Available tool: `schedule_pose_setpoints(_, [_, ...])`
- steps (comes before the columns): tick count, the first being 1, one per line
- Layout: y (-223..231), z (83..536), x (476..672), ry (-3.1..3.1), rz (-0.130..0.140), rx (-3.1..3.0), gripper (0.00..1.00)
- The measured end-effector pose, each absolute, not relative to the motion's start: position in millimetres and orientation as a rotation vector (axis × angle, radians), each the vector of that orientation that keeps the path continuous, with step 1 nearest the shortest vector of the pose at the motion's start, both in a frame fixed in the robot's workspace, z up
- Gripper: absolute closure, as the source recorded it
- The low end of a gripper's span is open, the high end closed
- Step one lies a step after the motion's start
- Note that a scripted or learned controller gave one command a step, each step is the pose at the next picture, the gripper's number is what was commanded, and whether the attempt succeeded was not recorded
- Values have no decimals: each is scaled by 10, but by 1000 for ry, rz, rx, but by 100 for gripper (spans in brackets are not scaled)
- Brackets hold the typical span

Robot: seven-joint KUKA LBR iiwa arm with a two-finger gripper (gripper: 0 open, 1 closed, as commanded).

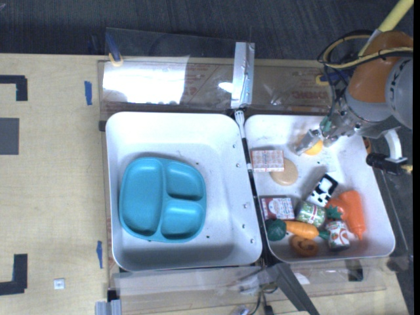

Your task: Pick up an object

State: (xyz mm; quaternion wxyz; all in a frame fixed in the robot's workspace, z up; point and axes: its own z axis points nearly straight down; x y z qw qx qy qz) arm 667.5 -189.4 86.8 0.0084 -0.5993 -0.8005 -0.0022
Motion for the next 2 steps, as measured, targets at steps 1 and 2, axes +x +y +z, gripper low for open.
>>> schedule_pose_setpoints(1, [-1897, 863, 6673, -2501, -6, -1873, 0])
schedule_pose_setpoints(2, [-1935, 1005, 6707, -2518, -8, -1887, 100])
